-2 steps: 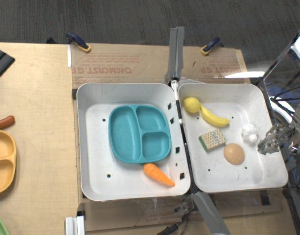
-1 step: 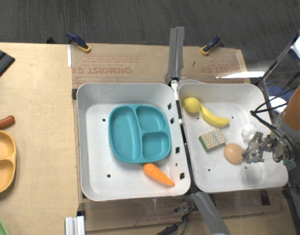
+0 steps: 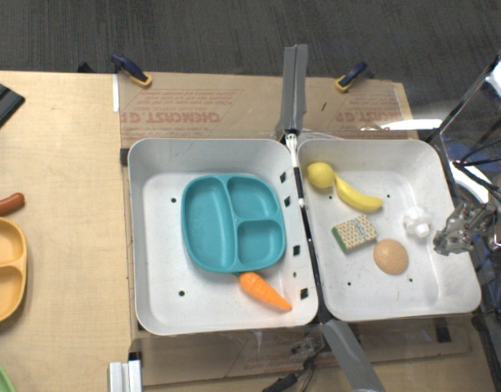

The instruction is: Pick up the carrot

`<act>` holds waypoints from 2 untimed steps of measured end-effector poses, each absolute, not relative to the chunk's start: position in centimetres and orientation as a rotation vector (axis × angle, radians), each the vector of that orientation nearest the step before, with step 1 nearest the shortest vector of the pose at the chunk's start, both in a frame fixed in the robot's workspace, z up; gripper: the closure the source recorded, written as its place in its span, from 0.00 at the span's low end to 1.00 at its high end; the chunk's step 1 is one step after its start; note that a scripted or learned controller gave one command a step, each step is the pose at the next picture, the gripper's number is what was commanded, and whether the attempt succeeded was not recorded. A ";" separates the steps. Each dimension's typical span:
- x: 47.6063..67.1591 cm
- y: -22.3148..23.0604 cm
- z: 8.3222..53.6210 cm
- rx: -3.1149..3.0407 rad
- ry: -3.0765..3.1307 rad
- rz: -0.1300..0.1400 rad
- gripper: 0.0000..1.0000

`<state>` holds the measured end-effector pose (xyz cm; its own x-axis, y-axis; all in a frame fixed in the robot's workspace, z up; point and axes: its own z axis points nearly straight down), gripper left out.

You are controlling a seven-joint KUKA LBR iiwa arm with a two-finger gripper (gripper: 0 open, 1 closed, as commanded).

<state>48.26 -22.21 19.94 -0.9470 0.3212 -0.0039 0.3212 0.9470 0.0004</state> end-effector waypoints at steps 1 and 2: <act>47.8 -22.1 15.0 0.051 3.140 0.002 1.00; 47.8 -22.1 10.5 -0.435 3.110 0.002 1.00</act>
